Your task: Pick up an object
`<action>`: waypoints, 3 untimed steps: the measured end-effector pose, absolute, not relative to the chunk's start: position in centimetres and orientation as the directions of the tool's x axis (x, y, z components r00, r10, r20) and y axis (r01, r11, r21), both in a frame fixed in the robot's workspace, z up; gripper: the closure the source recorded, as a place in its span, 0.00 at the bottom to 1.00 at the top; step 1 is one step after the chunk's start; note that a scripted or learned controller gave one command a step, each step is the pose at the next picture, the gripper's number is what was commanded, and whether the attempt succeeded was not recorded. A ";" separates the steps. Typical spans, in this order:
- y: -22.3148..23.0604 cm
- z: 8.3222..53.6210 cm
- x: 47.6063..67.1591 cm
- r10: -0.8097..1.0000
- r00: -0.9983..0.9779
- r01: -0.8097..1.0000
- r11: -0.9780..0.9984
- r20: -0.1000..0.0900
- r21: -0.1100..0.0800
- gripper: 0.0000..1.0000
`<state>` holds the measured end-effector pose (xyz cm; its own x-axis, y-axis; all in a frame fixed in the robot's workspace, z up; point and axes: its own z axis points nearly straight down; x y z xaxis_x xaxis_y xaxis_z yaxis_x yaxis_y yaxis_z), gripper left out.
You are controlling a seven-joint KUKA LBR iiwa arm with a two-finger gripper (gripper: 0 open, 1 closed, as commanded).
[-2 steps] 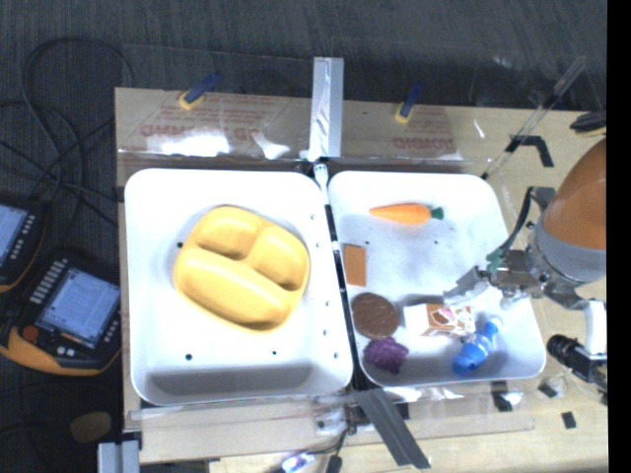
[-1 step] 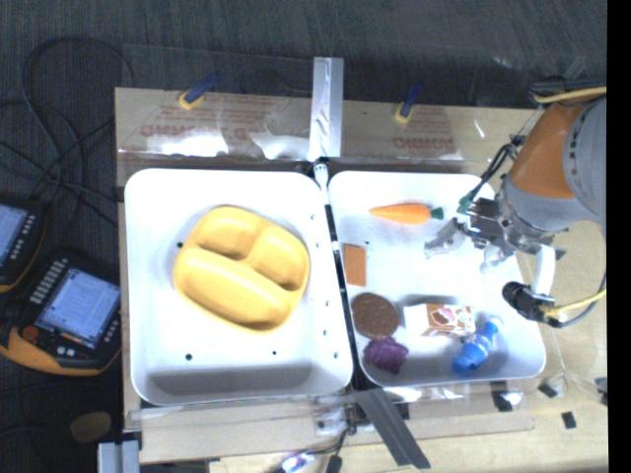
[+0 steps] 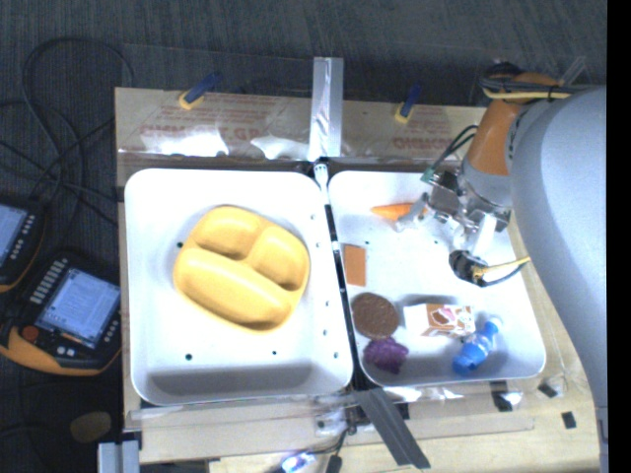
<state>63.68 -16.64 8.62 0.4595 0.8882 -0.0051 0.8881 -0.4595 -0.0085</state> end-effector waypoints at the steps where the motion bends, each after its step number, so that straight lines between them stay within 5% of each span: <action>1: -16.4 8.7 62.9 0.861 0.509 0.861 -0.509 -0.004 0.009 0.00; 2: -12.6 8.4 65.8 0.833 0.553 0.832 -0.554 -0.036 -0.036 0.00; 3: -14.8 14.4 66.8 0.958 0.287 0.958 -0.287 -0.007 -0.003 0.00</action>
